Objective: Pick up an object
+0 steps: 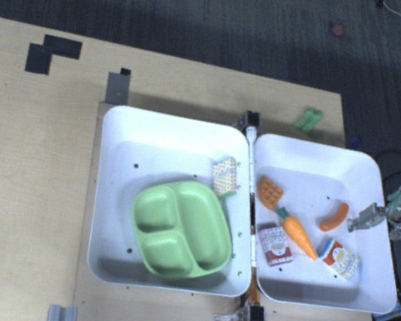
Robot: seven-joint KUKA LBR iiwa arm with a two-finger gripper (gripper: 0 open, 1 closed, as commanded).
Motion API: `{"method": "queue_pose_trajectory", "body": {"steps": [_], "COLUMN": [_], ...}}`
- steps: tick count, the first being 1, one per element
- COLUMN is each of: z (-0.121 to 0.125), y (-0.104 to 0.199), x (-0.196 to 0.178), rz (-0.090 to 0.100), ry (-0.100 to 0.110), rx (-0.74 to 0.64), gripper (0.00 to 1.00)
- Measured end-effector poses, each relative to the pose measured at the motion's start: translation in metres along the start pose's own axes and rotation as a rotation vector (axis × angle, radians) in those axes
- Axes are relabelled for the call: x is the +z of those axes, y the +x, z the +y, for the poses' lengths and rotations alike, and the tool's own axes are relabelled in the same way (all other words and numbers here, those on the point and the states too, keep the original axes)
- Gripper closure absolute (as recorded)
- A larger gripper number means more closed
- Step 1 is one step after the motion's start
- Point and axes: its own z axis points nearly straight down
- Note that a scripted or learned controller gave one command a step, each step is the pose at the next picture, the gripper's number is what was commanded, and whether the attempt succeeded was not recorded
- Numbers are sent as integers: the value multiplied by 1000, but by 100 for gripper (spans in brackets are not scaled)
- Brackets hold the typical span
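The right bin (315,156) holds several small items: an orange waffle piece (270,193), a carrot (299,236), a reddish sausage (333,216), a red and white carton (275,245) and a small printed pouch (340,259). My gripper (368,218) reaches in over the bin's right rim, just right of the sausage and above the pouch. Nothing shows in its grasp. In the left bin (122,150) lie a green divided plate (181,229) and a small patterned packet (225,174).
A green object (308,119) lies on the bench behind the right bin. Black marks (51,53) and a grey bracket (118,87) sit on the bench at the back left. Cables and a clamp (246,320) are at the front between the bins.
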Motion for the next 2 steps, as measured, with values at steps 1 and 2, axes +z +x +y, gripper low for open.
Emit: {"method": "queue_pose_trajectory", "body": {"steps": [1, 2], "z": [26, 69], "y": [42, 57], "x": [122, 165], "rz": [2, -1], "ry": [4, -5], "rx": [0, 1], "gripper": [0, 0]}}
